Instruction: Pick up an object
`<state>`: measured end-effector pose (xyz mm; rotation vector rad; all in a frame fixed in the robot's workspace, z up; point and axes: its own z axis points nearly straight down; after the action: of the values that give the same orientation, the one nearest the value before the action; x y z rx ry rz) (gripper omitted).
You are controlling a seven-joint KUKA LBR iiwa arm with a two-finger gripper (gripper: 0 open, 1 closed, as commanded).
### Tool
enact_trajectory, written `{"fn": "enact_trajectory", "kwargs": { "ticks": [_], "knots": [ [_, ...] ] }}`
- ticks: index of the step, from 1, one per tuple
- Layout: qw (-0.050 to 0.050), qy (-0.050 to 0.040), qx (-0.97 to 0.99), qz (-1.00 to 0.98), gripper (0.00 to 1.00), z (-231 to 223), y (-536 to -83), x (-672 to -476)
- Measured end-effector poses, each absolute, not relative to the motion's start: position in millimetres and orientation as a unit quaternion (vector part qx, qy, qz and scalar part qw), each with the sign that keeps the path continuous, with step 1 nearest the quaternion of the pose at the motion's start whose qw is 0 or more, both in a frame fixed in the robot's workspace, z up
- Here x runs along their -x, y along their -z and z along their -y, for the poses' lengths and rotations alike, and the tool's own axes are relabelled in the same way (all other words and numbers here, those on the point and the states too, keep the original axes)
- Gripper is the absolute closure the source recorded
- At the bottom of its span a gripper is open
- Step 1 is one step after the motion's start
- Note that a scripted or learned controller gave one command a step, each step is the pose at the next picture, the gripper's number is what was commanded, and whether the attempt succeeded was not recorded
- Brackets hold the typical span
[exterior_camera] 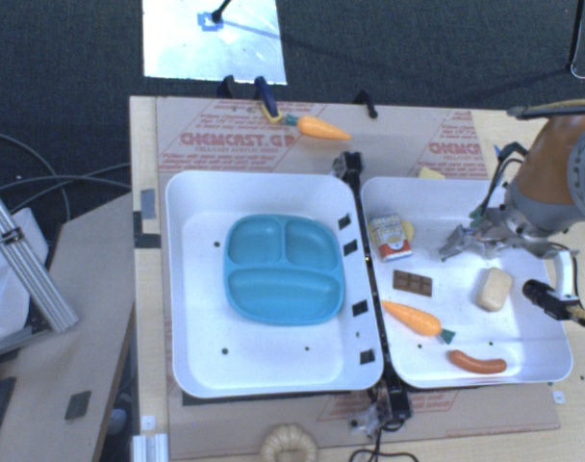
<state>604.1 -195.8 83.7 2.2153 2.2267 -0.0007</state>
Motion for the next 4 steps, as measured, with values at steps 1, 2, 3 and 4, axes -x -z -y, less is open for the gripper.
{"fn": "enact_trajectory", "kwargs": {
  "ticks": [1, 2, 3, 4],
  "knots": [
    [0.002, -0.0011, -0.705, -0.710, 1.00, 195.8, -96.0, -605.5],
    [0.003, -0.0016, -0.707, -0.708, 1.00, 203.8, -151.3, -600.7],
    [0.003, -0.0018, -0.705, -0.709, 1.00, 200.7, -201.4, -611.4],
    [0.002, -0.0014, -0.705, -0.709, 1.00, 200.7, -226.2, -612.6]
  ]
}}
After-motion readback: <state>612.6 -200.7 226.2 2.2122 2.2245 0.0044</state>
